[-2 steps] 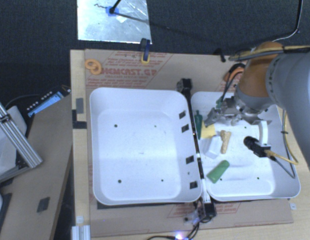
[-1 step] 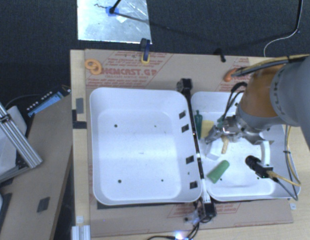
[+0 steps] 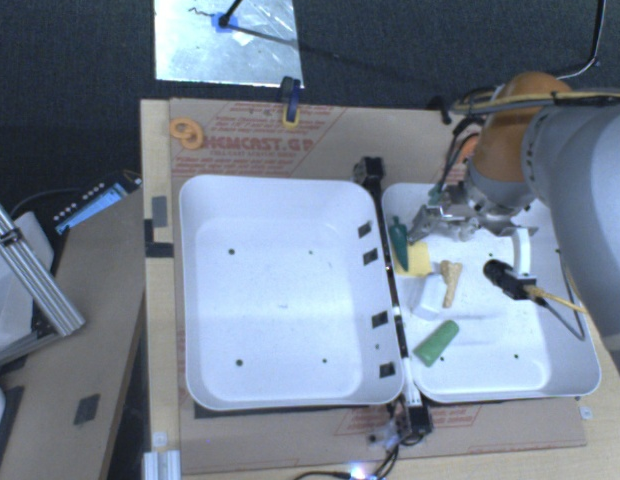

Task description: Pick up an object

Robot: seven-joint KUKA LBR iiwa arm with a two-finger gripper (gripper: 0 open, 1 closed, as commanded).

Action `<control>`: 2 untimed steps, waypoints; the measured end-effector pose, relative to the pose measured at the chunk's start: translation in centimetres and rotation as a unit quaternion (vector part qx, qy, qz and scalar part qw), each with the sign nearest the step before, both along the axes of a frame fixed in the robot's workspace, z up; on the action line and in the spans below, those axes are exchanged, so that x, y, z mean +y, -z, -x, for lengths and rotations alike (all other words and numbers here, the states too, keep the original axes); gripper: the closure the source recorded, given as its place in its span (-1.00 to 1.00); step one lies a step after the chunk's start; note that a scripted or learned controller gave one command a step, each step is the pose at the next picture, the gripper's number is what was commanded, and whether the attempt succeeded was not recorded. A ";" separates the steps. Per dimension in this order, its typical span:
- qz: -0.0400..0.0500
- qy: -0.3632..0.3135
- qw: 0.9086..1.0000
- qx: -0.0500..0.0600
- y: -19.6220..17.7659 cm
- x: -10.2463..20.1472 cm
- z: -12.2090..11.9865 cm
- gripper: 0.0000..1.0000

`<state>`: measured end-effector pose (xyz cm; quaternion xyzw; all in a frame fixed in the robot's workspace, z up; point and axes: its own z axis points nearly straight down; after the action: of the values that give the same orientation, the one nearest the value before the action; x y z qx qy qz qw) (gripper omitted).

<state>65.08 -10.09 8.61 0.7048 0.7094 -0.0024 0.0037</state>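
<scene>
Two shallow white bins sit side by side on a tan cardboard sheet (image 3: 290, 133) printed with red lettering. The left bin (image 3: 205, 298) is smooth moulded plastic with rounded corners. The right bin (image 3: 510, 368) is of the same make and holds all the loose objects.

Next in size is the arm (image 3: 575, 168), a grey rounded casing with an orange band (image 3: 515, 118) above the wrist, reaching in over the right bin's far side. Its gripper (image 3: 435, 223) hangs low over the bin's upper left, metallic and angular, just above the objects. Whether its fingers are apart or together I cannot tell, and nothing can be seen clamped between them, so I judge the pick not yet made: the approach looks under way, while the grasp and lift are left to do.

Candidates for picking lie close by. A light green cylinder (image 3: 436, 341) lies on a slant near the bin's front left, smooth and matte. A yellow block (image 3: 418, 259), soft-looking like foam, sits against the left wall, touching a dark green upright piece (image 3: 399, 243). A pale white slab (image 3: 427, 295) lies flat just below it. Smallest, a tan bone-shaped piece (image 3: 450, 282) lies at the middle.
</scene>
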 end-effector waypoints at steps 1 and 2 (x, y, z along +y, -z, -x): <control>-0.005 0.004 1.000 0.004 0.2 0.6 7.4 -1.00; -0.002 0.001 1.000 -0.001 0.1 1.5 2.4 -1.00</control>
<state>62.67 -8.63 8.54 0.7054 0.7088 0.0003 0.0032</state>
